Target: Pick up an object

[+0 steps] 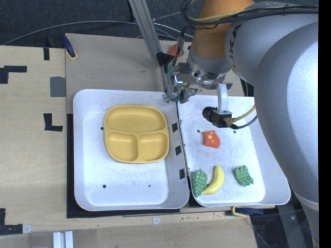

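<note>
Wooden benchtop (pixel 31 154) carried two shallow white plastic bins side by side: left bin (pixel 83 138), right bin (pixel 258 154). One yellow three-compartment plastic tray (pixel 137 133) lay in the left bin. The right bin held four small toy foods: one red strawberry-like piece (pixel 211 139) mid-bin, one yellow banana (pixel 215 181) at the near edge, one green bumpy piece (pixel 199 180) touching the banana's left side, and one green leafy piece (pixel 242 175) to the right, apart. Grey arm's two-finger gripper (pixel 178 93) hung over the far end of the divider between bins; could not tell whether the claw was spread or pressed together, and nothing was seen in it. Judgement: toys looked light, rigid, smooth plastic, likely slippery. Red piece stood clear of neighbours; best taken across its narrow width.
</note>
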Motion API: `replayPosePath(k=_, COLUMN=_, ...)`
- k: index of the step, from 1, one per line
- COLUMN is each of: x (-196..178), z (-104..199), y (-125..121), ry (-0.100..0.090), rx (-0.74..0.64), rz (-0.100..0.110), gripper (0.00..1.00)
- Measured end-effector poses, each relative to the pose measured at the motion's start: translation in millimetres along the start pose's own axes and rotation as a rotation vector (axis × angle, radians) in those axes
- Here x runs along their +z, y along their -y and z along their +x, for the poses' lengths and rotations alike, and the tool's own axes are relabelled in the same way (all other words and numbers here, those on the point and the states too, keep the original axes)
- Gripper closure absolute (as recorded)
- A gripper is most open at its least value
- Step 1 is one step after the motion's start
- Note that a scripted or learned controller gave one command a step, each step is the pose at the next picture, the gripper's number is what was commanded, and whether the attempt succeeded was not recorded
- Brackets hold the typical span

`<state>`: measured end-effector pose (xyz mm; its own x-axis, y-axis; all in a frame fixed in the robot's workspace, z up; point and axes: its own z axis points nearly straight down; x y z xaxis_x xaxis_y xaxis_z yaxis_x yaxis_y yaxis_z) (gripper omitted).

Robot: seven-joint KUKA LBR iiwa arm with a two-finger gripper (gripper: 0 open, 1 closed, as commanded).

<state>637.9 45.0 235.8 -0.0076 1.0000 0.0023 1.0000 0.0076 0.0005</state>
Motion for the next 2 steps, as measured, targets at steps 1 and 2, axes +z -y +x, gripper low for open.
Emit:
replayPosePath(k=1, x=16.8, z=49.2, y=-14.9, ry=0.002, rx=0.002, rz=0.002, gripper=1.0)
replayPosePath(k=2, x=15.7, z=46.1, y=-14.7, ry=0.004, rx=0.005, rz=0.002, gripper=0.0)
